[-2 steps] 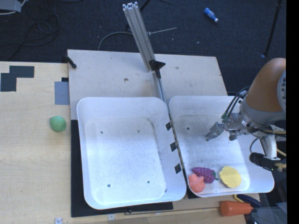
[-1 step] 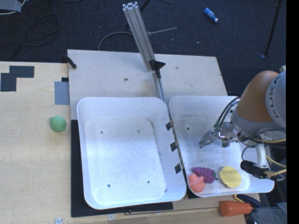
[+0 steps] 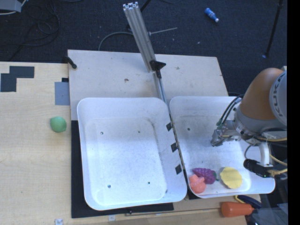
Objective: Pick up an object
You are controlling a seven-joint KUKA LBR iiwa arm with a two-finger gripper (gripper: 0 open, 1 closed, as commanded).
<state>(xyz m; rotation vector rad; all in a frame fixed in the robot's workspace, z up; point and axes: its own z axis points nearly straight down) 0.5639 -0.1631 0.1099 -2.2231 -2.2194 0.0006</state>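
My gripper [image 3: 217, 140] hangs low over the middle of the right bin [image 3: 197, 111], reaching in from the right under the orange-banded wrist. Along that bin's near wall lie a purple bunch of grapes [image 3: 205, 174], an orange-pink piece [image 3: 197, 184] touching it, and a flat yellow piece [image 3: 231, 177] to their right. The gripper is well above these in the view, apart from all three. Nothing shows between its tips.
The left bin [image 3: 93, 111] sits beside the right one, with black clips on the shared wall. A green ball [image 3: 58, 124] rests on the wooden bench to the left. An aluminium bar [image 3: 143, 36] slants across the back. An orange tool [image 3: 236, 208] lies at the front right.
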